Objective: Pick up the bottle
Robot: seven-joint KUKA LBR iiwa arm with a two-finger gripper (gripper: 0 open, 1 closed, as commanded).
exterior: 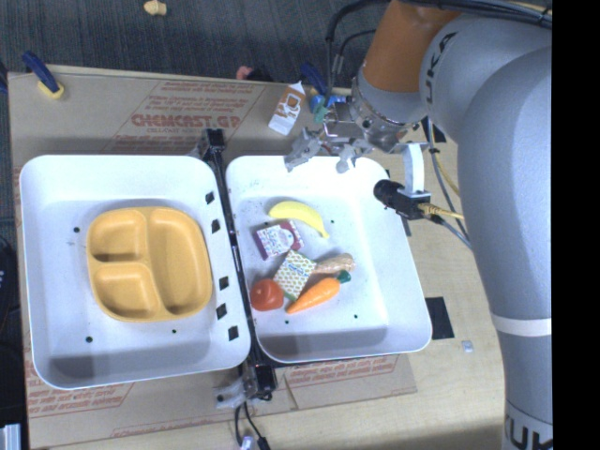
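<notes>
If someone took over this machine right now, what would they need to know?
End effector: fingers look spread open with nothing between them, poised above the back rim of the right bin.
Right bin holds a banana, a carrot, a tomato, two small packets and a pale item beside the carrot; I cannot tell which is the bottle.
Left bin holds a yellow tray.
Done: nothing grasped.
Left: find the bottle, grasp it, lift it.

The bench (pixel 450 345) is covered by a brown cardboard sheet (pixel 169 111) with red print. Two shallow white bins lie on it side by side: the left bin (pixel 37 279) at nine o'clock, the right bin (pixel 398 293) at three, their rims touching along the middle.
</notes>
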